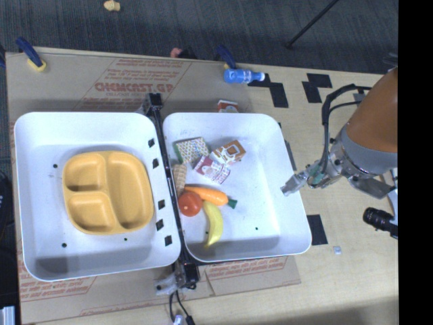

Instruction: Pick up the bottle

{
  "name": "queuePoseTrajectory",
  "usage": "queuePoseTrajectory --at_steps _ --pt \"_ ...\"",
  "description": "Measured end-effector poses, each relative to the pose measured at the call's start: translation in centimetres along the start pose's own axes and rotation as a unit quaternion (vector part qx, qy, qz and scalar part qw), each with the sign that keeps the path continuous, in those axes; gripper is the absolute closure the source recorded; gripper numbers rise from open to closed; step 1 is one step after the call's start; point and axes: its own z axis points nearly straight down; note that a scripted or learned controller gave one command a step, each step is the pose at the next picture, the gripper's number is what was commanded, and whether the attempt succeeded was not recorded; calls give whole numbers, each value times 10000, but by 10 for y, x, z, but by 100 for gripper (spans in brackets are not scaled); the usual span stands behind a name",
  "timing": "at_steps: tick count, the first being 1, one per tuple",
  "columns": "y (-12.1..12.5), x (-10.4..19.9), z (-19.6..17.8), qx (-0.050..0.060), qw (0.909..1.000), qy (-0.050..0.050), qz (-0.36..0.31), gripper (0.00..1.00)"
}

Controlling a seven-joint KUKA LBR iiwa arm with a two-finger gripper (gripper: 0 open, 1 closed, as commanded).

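A small blue bottle (239,76) with a pale cap lies on its side on the cardboard behind the right bin (270,131), outside both bins. My gripper (296,183) hangs low over the right rim of that bin, pointing left. It is well to the right of and nearer than the bottle, and nothing shows in its grip. The grey arm with its orange band (379,117) comes in from the right.
The right bin holds a carrot (210,195), a tomato (190,204), a banana (214,225), a cone (179,175) and several small cartons (211,158). The left bin (40,249) holds a yellow divided plate (107,191). Clamps (226,56) stand at the bench's back edge.
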Motion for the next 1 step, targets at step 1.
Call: queuePoseTrajectory --at_steps 1 --pt "0 0 -5 -15 9976 -21 -692 100"
